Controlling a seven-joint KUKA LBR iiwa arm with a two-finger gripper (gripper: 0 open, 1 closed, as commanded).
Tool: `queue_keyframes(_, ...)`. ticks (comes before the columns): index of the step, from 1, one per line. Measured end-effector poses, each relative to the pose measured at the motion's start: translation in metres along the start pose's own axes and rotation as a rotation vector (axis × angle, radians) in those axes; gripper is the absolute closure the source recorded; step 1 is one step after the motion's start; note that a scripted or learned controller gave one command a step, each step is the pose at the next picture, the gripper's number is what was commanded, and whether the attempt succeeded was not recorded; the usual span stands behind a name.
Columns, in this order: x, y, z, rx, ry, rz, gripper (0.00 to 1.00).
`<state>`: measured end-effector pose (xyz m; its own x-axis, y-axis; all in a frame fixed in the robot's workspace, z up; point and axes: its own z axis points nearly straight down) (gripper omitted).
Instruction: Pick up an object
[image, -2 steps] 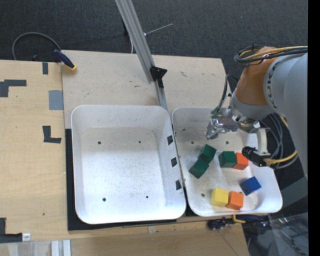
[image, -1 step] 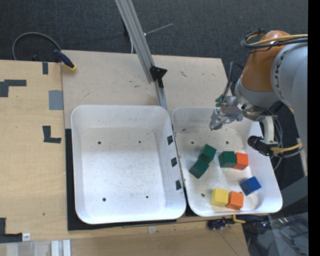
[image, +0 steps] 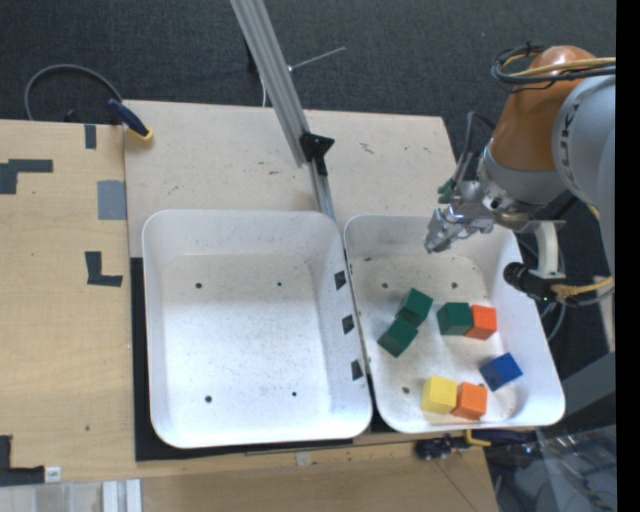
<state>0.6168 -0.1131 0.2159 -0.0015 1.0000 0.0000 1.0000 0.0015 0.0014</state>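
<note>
White plastic bins sit side by side on the bench (image: 250, 150); the right bin (image: 535, 400) is taken as the landmark. All blocks lie on its floor. Two dark green blocks, one (image: 417, 303) touching the other (image: 398, 335) corner to corner, sit near the bin's middle. Toward the right wall, a third green block (image: 455, 318) touches an orange block (image: 483, 321). A blue block (image: 501, 370) lies nearer the front right corner, apart from the rest. At the front wall, a yellow block (image: 438, 394) touches a second orange block (image: 471, 400). The gripper (image: 441, 236) hangs over the back part of the right bin, near its rear wall, well apart from every block; nothing is seen between its tips. Whether its tips are spread or pressed together cannot be told from this angle. The left bin (image: 160, 240) adjoins the right bin's left wall. A slanted metal bar (image: 280, 85) crosses the bench behind both bins.
</note>
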Motion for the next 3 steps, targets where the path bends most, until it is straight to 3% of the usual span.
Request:
queue_keyframes(2, 0.112, -0.034, -0.015, 0.003, 0.001, -0.002, 1.00)
queue_keyframes(3, 0.152, -0.052, -0.016, 0.005, 0.001, -0.004, 1.00)
